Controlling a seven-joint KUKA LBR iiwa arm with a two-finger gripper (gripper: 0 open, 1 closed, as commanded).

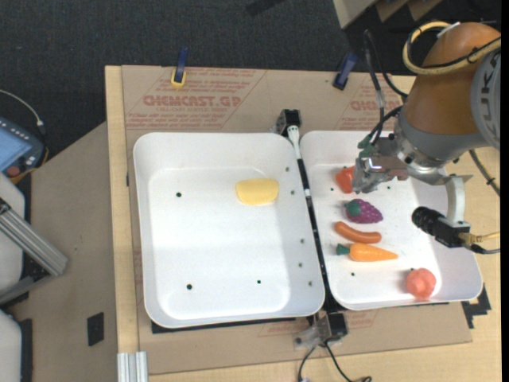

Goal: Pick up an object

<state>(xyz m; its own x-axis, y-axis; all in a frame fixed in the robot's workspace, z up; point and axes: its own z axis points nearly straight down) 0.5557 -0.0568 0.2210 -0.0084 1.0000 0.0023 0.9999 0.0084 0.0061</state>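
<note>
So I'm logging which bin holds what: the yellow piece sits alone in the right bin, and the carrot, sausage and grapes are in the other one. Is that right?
Not quite. The camera view shows the yellow piece alone in the left bin, not the right. The carrot, sausage and grapes are in the other one, the right bin.

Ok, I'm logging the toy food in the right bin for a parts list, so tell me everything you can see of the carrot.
The carrot looks like a smooth plastic toy: an orange tapered body with a small green stub at its thick end. It lies flat on the floor of the right bin, thick end toward the divider between the bins, tip pointing right. It sits just below the sausage, close to it, though I cannot tell whether they touch. The claw is further up the bin, away from it.
</note>
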